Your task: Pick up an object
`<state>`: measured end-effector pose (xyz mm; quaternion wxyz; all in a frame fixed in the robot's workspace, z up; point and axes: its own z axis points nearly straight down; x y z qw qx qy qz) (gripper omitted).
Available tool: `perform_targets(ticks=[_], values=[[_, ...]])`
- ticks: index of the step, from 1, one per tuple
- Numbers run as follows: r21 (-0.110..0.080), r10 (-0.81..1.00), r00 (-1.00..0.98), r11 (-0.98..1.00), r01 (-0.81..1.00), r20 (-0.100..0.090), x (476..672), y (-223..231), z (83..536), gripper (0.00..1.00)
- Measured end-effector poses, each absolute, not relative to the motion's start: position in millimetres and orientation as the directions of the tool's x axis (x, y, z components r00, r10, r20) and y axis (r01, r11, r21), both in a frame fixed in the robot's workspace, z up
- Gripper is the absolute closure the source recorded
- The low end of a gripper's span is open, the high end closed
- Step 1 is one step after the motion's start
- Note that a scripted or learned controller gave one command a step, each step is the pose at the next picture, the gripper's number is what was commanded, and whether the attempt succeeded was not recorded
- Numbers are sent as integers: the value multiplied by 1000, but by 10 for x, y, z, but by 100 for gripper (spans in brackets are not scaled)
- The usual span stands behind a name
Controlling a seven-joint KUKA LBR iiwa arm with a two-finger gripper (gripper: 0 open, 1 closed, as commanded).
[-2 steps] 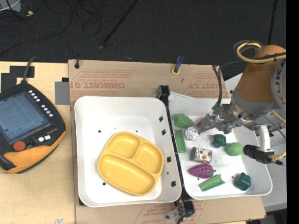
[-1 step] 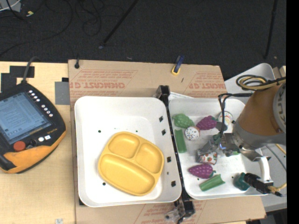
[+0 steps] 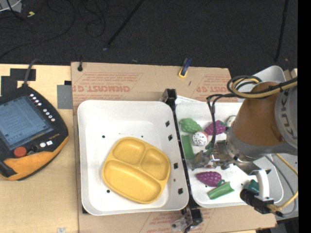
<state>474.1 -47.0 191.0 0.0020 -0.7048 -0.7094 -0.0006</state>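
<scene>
My gripper (image 3: pixel 203 158) is low in the right bin (image 3: pixel 272 198), near its left wall. Around it lie small toys: a green leafy piece (image 3: pixel 189 125), a purple grape bunch (image 3: pixel 215 128), a white ball (image 3: pixel 199 139), a long green piece (image 3: pixel 187 147), another purple grape bunch (image 3: pixel 209 178) and a green block (image 3: pixel 220 190). The fingertips sit between the white ball and the lower grape bunch. The fingers are small and dark against the clutter. The arm's orange band and grey wrist cover the right part of this bin.
The left bin (image 3: pixel 97 115) holds a yellow divided plate (image 3: pixel 136 169). A black divider (image 3: pixel 178 149) runs between the two bins. A teach pendant (image 3: pixel 26 130) lies on the bench at the far left. Cables hang around the arm on the right.
</scene>
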Motion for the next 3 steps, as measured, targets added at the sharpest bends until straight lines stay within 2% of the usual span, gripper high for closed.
perform_targets(ticks=[1, 2, 3], values=[[-7, 1000, 1, -1, 1000, 2, 4751, -521, 1966, 100], [-10, 1000, 7, -7, 1000, 3, 4751, -537, 2058, 100], [1, 1000, -8, 8, 1000, 3, 4763, 210, 2520, 100]])
